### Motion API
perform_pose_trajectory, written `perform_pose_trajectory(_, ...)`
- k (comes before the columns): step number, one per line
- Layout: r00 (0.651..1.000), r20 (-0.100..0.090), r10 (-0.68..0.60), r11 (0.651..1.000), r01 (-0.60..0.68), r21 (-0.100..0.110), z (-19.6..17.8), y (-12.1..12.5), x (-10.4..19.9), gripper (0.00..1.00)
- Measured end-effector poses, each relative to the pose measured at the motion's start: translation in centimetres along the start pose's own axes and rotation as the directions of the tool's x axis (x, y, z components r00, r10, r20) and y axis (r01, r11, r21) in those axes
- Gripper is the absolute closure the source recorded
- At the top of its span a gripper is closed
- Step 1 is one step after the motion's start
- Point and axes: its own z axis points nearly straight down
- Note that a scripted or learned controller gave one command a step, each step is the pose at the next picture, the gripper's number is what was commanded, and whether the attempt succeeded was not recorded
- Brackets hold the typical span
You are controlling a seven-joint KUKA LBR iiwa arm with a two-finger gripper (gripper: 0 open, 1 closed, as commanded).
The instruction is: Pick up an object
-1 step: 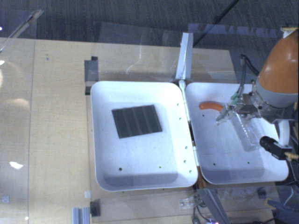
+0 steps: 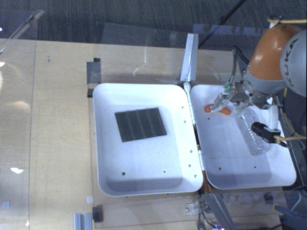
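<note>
My gripper [image 2: 224, 101] hangs low over the far left part of the right bin [image 2: 240, 174], reaching in from the right. Right beside its tip lies a small orange object [image 2: 211, 109], partly covered by the gripper, and I cannot tell if the two touch. A clear plastic piece [image 2: 253, 134], bottle-like, lies in the same bin to the right of the gripper. In the left bin [image 2: 144, 178] a dark ribbed rectangular pad [image 2: 140, 124] lies flat, left of centre.
A metal divider post [image 2: 189, 56] rises at the back between the two bins. Pale wooden bench [image 2: 48, 143] surrounds the bins. Small black brackets [image 2: 94, 71] sit at the left bin's far corner.
</note>
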Motion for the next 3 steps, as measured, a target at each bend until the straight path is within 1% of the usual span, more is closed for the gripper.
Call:
perform_pose_trajectory(1,0.999,0.001,-0.034,0.999,0.034,-0.001,6.1,3.2,-2.1,0.0)
perform_pose_trajectory(2,0.986,0.0,-0.164,0.986,0.164,0.001,8.6,6.2,-3.0,0.0)
perform_pose_trajectory(3,0.986,0.008,-0.167,0.986,0.167,-0.008,7.4,6.4,-3.0,1.0)
